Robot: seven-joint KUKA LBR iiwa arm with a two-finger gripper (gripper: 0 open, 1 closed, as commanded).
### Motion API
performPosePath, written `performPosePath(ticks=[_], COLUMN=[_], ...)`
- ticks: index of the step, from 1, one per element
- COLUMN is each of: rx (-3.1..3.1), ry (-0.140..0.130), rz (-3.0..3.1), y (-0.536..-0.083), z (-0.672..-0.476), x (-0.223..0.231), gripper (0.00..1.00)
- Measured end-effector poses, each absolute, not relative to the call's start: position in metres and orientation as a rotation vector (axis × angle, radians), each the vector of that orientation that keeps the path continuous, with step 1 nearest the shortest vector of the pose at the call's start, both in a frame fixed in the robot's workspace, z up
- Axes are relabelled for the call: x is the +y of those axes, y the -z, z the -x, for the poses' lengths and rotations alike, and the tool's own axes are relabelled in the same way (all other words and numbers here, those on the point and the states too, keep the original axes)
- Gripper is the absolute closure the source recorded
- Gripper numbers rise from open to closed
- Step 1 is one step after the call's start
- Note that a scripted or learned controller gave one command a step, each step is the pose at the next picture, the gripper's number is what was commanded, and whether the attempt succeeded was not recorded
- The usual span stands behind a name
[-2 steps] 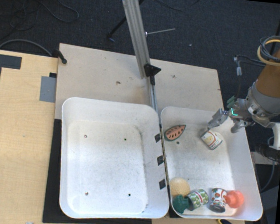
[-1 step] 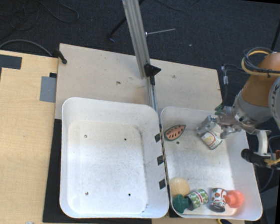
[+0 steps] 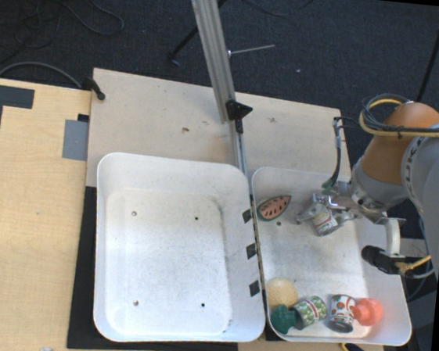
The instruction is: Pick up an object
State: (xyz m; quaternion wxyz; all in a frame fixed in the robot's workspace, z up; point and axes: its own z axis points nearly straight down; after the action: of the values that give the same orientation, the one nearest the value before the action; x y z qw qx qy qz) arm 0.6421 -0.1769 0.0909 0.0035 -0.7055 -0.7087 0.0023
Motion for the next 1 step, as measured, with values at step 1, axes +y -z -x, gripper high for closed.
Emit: performPosePath(ticks=[1], rx=[-2.228], ry=[-0.003], rz=[2.212], y=[-0.1047], z=[-0.6439], x=[-0.1771], gripper=[1.00])
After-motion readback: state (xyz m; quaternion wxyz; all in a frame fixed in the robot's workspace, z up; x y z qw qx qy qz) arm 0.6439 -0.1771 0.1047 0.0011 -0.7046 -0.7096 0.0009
